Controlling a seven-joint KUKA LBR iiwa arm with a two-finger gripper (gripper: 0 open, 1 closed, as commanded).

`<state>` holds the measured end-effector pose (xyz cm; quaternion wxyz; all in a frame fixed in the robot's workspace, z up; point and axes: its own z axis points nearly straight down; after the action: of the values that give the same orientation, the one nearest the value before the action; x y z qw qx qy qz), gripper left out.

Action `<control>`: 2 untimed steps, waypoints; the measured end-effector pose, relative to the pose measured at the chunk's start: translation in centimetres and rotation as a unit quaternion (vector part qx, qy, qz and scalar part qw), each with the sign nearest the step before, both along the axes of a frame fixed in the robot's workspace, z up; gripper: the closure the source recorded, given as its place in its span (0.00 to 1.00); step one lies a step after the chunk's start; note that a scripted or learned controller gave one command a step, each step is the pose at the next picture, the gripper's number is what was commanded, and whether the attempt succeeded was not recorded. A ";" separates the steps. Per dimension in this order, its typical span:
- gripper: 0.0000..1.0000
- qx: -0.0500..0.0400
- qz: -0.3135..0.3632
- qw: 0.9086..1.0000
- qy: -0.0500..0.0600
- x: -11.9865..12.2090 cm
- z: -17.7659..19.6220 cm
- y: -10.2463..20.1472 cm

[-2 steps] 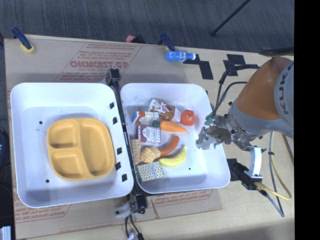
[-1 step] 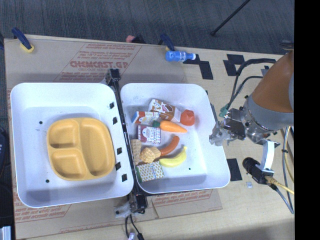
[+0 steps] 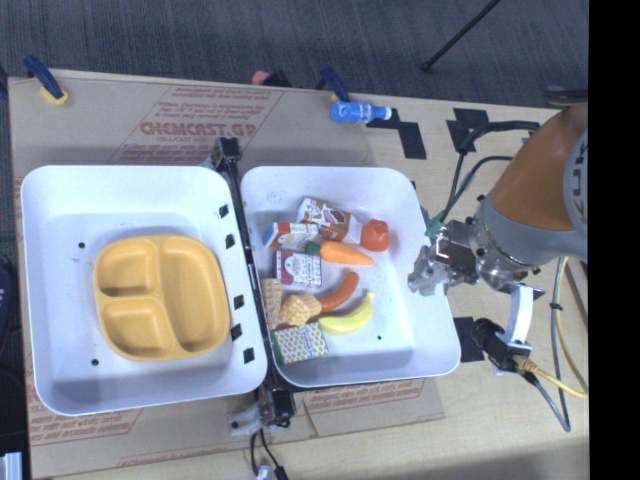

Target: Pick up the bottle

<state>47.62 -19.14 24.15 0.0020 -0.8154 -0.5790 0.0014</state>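
Observation:
In the upper left part of the right bin (image 3: 430,343), a small white and orange bottle-like item (image 3: 290,235) lies on its side among the toy food. It touches a brown and white carton (image 3: 325,218) and a dark red carton (image 3: 300,268). My gripper (image 3: 428,271) hangs over the bin's right rim, well to the right of the bottle. Nothing shows in the gripper.
Around the bottle lie a carrot (image 3: 346,254), tomato (image 3: 375,234), sausage (image 3: 340,290), banana (image 3: 348,316), cracker (image 3: 294,310) and green packet (image 3: 300,343). The left bin (image 3: 40,198) holds a yellow divided tray (image 3: 160,296). A blue object (image 3: 355,113) lies on the cardboard behind the bins. Cables run at the right.

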 end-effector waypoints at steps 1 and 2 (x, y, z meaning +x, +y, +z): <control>1.00 0.000 0.060 0.998 -0.001 0.1 0.3 -1.3; 1.00 0.001 0.142 0.990 -0.001 0.0 -2.1 1.3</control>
<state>47.62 -17.87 22.07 0.0022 -0.7246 -0.6891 0.0007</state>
